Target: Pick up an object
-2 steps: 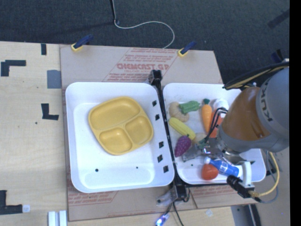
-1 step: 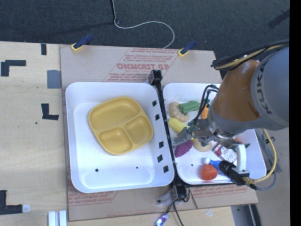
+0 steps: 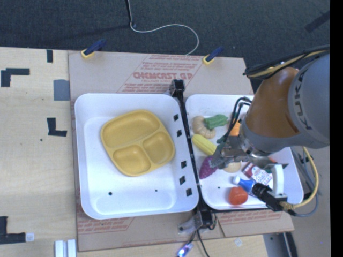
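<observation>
purple toy (image 3: 207, 168) lies just left of claw (image 3: 225, 158).

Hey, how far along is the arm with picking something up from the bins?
Done: the arm has reached into the right bin, and its tool sits low among the toy food, next to the purple piece and the yellow corn. In hand: nothing visibly gripped; the view does not settle the grasp. Left: securing one item and lifting it. The red tomato and yellow tray lie untouched.

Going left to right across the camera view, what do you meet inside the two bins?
Yellow three-compartment plastic tray → black divider between the bins → yellow toy corn cob → red toy tomato.
</observation>
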You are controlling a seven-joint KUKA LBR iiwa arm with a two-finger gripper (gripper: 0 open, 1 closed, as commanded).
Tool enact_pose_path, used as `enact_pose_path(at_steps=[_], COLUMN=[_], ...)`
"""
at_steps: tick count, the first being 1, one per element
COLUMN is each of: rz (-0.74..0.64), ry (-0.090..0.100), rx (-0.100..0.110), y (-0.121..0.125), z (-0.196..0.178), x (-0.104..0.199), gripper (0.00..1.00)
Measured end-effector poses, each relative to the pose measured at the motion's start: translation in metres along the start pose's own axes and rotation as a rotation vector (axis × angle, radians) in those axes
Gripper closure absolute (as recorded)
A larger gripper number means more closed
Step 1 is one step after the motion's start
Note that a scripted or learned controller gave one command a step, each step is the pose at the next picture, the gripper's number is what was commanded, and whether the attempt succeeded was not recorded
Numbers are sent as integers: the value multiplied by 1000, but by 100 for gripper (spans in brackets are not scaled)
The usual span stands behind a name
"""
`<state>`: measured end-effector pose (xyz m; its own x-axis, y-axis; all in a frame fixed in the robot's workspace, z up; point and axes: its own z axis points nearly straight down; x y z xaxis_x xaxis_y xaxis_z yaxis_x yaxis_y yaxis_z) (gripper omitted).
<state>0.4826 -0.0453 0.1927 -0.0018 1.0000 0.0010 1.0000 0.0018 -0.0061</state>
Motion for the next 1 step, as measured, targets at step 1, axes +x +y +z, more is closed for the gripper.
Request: enact_pose_path(at_steps=[1], rz=[-8], ry=[1], rx=[-9], y=[1], z=[-66], x=[76], gripper=[100])
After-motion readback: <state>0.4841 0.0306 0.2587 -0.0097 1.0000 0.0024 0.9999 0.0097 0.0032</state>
